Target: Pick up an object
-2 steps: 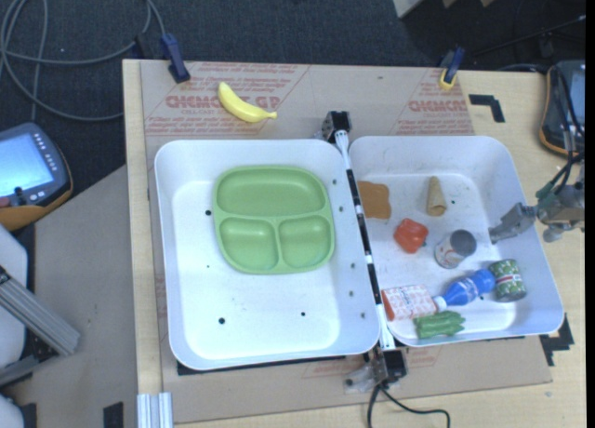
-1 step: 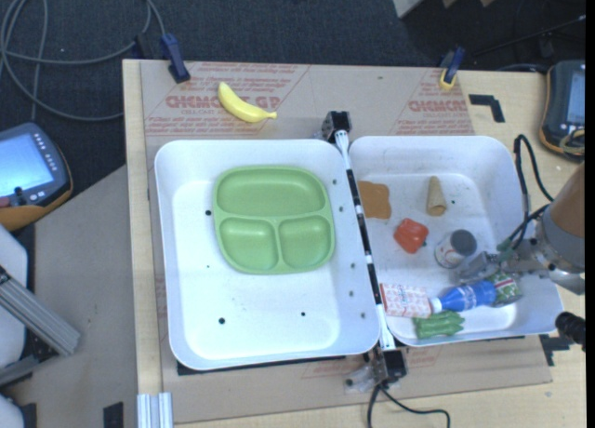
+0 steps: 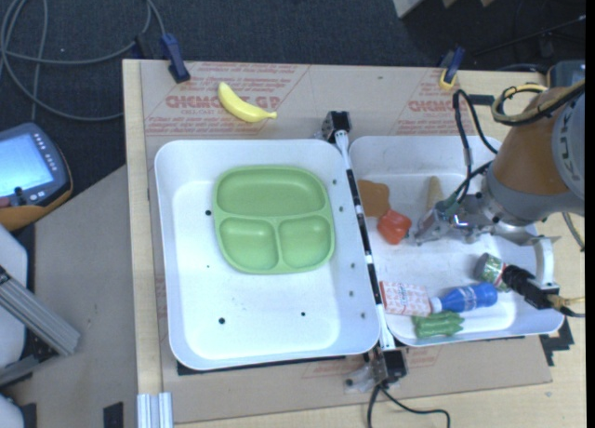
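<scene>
My hand is down inside the right bin, low over the floor of it. I cannot tell if it is wide or narrow — it is too small and dark to make out. Nothing sits in it that I can see.

The red cup lies just beside my hand, on the side toward the left bin. A brown piece lies just behind the cup. A stick lies just behind my hand.

Near the front wall of the right bin are a blue bottle, a green toy and a red and white packet — close together.

The green plate rests in the left bin. A banana lies on the cardboard behind that bin.
</scene>
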{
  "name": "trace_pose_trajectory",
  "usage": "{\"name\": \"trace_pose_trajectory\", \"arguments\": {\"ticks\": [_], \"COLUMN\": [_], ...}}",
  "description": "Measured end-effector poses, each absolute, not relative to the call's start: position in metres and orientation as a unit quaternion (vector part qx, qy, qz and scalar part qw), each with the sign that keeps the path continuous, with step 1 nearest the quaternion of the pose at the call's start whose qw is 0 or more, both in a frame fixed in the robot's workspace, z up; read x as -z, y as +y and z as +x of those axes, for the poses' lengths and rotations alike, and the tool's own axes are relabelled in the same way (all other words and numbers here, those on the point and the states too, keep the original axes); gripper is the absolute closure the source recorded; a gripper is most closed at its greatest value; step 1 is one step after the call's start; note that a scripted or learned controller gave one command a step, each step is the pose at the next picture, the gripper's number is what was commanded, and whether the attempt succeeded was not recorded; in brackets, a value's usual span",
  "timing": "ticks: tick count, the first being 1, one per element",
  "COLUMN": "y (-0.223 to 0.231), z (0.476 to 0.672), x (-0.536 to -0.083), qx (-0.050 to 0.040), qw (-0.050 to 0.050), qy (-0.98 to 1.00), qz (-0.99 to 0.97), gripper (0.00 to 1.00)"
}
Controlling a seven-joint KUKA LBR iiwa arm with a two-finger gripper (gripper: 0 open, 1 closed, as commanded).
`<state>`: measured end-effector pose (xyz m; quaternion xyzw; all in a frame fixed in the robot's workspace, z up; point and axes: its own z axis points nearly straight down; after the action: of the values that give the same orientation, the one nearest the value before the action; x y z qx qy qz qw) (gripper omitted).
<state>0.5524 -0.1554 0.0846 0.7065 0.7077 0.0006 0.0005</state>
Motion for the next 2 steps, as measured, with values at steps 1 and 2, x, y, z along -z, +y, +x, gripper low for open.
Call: {"name": "trace_pose_trajectory", "arguments": {"ticks": [1, 2], "y": [-0.206, -0.202], "z": [0.503, 0.479], "x": [-0.085, -0.085], "qx": [0.0006, 0.0], "qw": [-0.001, -0.001], "qy": [0.707, 0.707], "qz": [0.707, 0.707], "gripper": [0.0, 0.0]}}
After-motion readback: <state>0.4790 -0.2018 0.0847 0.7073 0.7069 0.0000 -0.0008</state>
